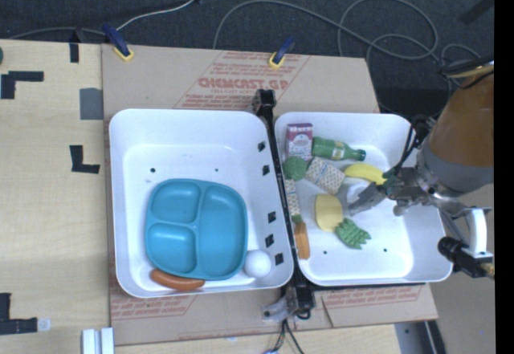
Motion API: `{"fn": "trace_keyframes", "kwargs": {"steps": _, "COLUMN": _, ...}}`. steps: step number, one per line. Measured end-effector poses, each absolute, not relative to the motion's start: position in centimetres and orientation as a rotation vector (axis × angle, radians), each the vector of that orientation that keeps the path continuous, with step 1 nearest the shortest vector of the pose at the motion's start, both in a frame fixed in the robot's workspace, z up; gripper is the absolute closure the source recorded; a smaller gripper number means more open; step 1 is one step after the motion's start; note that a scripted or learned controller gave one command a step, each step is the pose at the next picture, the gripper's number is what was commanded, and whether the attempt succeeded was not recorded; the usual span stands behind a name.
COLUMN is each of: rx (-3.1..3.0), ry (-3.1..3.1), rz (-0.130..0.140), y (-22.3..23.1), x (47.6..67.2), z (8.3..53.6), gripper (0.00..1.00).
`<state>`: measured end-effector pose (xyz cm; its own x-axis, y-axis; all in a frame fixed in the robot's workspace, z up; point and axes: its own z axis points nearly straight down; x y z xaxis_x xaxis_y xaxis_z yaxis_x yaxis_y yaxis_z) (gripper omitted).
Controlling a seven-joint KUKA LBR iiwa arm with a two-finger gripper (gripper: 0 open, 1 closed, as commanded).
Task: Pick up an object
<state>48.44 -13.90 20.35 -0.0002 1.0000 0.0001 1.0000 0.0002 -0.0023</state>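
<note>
Tool [359, 201] low in right bin [401, 264], fingers spread apart, nothing between them. Yellow wedge [327, 212] just left of fingertips, green toy [352, 233] below, banana [363, 172] above. Blue tray [195, 227], sausage [177, 280], white ball [258, 263] in left bin [136, 136].

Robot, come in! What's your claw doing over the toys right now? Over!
End effector low in right bin, nothing seen held. Banana and yellow block beside it. Green toy crowding close.
</note>
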Motion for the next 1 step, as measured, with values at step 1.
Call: {"fn": "trace_keyframes", "kwargs": {"steps": 1, "rx": -2.218, "ry": -2.221, "rz": 0.000, "y": -11.94, "x": 48.33, "z": 9.02, "gripper": 0.00}}
